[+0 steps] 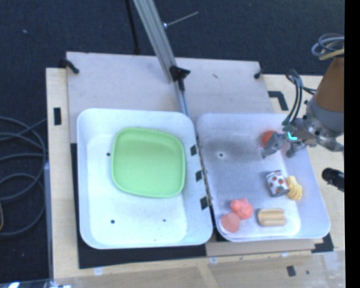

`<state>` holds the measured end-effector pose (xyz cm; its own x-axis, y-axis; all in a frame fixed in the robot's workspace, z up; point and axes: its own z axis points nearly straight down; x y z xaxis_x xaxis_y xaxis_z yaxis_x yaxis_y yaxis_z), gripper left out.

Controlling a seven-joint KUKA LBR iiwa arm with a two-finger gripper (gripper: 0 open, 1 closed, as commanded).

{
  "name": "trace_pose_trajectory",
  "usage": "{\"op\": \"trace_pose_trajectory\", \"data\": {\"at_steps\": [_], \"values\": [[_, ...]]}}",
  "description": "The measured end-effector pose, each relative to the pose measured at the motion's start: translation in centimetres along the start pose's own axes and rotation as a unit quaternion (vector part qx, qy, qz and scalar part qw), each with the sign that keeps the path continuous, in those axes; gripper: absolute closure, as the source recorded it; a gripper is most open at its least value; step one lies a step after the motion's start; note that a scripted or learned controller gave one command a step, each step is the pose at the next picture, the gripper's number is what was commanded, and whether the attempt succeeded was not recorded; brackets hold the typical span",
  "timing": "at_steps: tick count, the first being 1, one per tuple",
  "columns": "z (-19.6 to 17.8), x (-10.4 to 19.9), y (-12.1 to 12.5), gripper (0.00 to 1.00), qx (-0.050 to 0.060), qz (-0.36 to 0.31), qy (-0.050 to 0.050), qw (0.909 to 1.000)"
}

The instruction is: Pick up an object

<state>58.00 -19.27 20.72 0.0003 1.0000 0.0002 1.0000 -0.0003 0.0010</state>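
The gripper (pixel 282 145) hovers over the right bin (pixel 240 161), fingers spread and holding nothing, just beside a red-orange object (pixel 267 138).

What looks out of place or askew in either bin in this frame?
Nothing stands out. The green plate lies flat in the left bin. In the right bin, the small toy foods sit loose near the front and right side, none spilled over the rim. The claw hovers by an orange-red piece.
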Motion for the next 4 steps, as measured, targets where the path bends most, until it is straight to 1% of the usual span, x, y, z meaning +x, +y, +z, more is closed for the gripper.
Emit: {"op": "trace_pose_trajectory", "data": {"at_steps": [1, 2, 3, 4], "values": [[0.0, 0.0, 0.0, 0.0, 0.0, 0.0, 0.0, 1.0], [4.4, 0.2, 0.5, 0.0, 0.002, 0.0, 0.0, 1.0], [10.2, 0.6, 1.0, 0.0, 0.003, 0.0, 0.0, 1.0], [10.7, 0.6, 1.0, 0.0, 0.0, 0.0, -0.001, 1.0]]}}
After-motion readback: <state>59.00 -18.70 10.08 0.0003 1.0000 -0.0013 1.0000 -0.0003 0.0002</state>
